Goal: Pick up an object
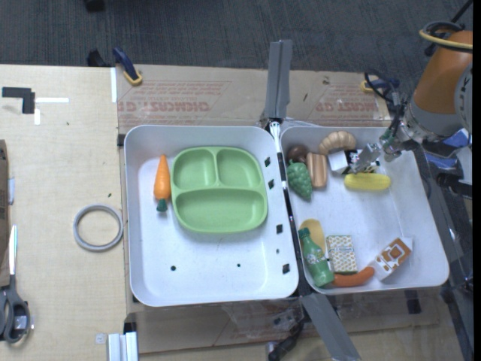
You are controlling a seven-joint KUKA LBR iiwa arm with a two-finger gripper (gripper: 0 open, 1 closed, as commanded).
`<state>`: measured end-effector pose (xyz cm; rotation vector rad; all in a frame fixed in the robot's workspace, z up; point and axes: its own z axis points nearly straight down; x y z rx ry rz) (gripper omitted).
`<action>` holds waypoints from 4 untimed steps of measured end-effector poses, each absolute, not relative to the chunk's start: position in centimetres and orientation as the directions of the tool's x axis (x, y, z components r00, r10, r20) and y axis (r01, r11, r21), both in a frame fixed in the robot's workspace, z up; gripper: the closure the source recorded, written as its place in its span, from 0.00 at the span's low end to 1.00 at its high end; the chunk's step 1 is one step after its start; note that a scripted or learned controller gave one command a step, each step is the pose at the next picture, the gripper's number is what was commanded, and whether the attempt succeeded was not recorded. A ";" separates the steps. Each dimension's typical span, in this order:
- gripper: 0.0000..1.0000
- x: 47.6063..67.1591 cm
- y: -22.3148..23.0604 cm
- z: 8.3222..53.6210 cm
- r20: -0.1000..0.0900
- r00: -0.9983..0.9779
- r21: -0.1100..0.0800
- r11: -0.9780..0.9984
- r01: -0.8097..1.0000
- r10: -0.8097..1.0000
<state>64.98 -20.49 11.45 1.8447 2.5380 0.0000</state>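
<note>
Above a bench with two shallow white bins, side by side. At the far right, a grey arm [443, 89] with an orange band, reaching into the right bin [421, 224]. Gripper [370, 159] low at that bin's far side, just beside and above a yellow banana-like toy [367, 181], apparently touching its upper edge. Impossible to tell from this angle whether spread or pressed together; nothing visibly pinched.

Close by on the gripper's left: a toy croissant [337, 141] against the far wall, a small black-and-white item [337, 160] below it, a tan bread stick [317, 170], a dark brown piece [297, 153] and a green leafy toy [300, 180] hard against the divider between the bins.

Along the near side of the same bin: a green bottle [316, 258] lying over a pale yellow piece [312, 232], a checked cracker [341, 253] just beside it, an orange sausage-like toy [353, 278] by the near wall, and a white-and-orange packet [394, 256] near the right corner.

In the left bin [143, 262]: a green divided plate [219, 189], flat, with a toy carrot [161, 180] just beside its left rim.

On the bare bench to the left, well apart from both bins: a grey tape ring [98, 226] and, at the picture's edge, scissors [13, 310]. Behind the bins, cardboard sheet [195, 96] held by a blue clamp [128, 65].
</note>
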 end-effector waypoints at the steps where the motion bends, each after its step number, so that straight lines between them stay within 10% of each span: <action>1: 0.00 63.3 -21.5 9.4 0.006 -0.159 0.005 0.159 0.987 0.987; 2: 1.00 63.4 -21.6 10.5 -0.002 -0.162 0.007 0.162 0.987 0.987; 3: 1.00 61.5 -17.1 9.6 -0.001 -0.310 0.000 0.310 0.951 0.951; 4: 0.00 61.5 -17.2 9.6 -0.001 -0.310 0.000 0.310 0.951 0.951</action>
